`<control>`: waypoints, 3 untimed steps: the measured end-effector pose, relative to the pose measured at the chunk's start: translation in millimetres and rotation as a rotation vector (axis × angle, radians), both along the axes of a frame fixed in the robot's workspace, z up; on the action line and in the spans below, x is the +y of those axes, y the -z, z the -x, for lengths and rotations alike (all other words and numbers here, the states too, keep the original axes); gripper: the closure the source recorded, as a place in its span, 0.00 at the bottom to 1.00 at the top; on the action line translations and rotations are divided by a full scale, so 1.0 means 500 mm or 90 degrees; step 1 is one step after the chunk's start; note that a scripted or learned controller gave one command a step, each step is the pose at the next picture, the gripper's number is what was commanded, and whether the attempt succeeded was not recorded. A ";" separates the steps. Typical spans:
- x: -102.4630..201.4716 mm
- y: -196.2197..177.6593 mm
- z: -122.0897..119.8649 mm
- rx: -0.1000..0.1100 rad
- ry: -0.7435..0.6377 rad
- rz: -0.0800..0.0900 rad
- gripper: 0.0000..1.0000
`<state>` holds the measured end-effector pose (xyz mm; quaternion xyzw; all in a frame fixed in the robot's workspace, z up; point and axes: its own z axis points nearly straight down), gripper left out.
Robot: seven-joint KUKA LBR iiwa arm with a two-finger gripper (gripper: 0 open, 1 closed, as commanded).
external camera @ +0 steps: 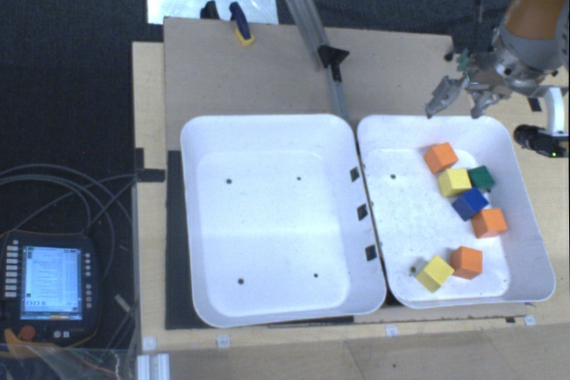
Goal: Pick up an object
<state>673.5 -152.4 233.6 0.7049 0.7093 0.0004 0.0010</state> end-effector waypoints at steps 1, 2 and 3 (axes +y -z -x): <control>0.000 0.000 0.000 0.000 0.000 0.000 0.00; 0.000 0.124 0.005 0.003 0.002 0.000 0.00; -0.011 0.210 0.000 0.002 0.002 0.000 0.00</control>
